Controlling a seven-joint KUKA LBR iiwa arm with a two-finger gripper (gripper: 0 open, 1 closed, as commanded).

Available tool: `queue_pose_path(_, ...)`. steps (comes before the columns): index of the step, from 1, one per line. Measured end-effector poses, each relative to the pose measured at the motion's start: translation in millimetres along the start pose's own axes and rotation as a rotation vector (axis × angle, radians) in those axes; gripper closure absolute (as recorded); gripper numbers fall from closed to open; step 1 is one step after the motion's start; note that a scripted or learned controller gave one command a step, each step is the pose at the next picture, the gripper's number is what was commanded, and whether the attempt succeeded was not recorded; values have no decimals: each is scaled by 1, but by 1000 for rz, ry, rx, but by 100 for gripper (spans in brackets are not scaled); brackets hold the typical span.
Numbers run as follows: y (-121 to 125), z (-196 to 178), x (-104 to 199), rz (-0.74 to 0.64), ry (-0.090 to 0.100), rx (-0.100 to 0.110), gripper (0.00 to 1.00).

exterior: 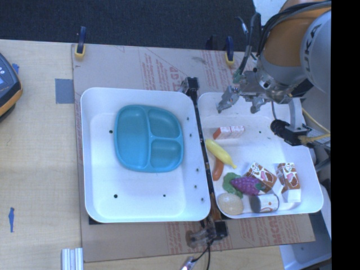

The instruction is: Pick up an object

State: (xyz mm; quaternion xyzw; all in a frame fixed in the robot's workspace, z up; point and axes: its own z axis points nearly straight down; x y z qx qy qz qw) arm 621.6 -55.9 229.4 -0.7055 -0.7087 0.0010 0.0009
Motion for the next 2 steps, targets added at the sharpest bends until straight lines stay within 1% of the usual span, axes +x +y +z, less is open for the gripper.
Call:
queue_pose_path(1,-69,29,-3,0,-1,3,0)
queue_pose_path(2,35,38,-29,0,0,0,0)
